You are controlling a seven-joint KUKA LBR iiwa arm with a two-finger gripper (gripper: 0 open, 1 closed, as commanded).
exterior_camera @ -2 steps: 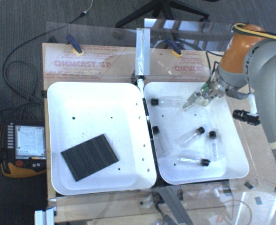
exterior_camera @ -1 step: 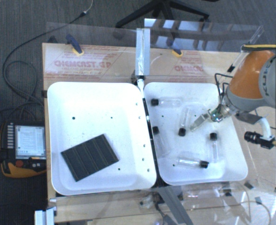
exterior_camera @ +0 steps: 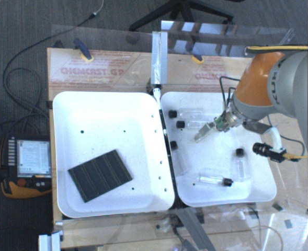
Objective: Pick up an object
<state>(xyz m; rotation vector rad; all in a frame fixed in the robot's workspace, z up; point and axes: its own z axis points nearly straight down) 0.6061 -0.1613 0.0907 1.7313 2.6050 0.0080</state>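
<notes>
- Clear vials with black caps, about four counted, scattered in the right bin; loose black caps too small to count surely.
- One dark ribbed pad in the left bin.
- Hand low over the upper vials; spread impossible to tell.
- Still approaching, likely; next: centre over one vial, close.

Bright, even overhead light, slightly cool in tone. The two white bins, left bin and right bin, are nearly washed out, with little surface detail. Shadows are soft and faint. The clear plastic sheet behind the bins shows pale glare. The picture is mildly soft and grainy; small clear vials are hard to make out against the white.
</notes>
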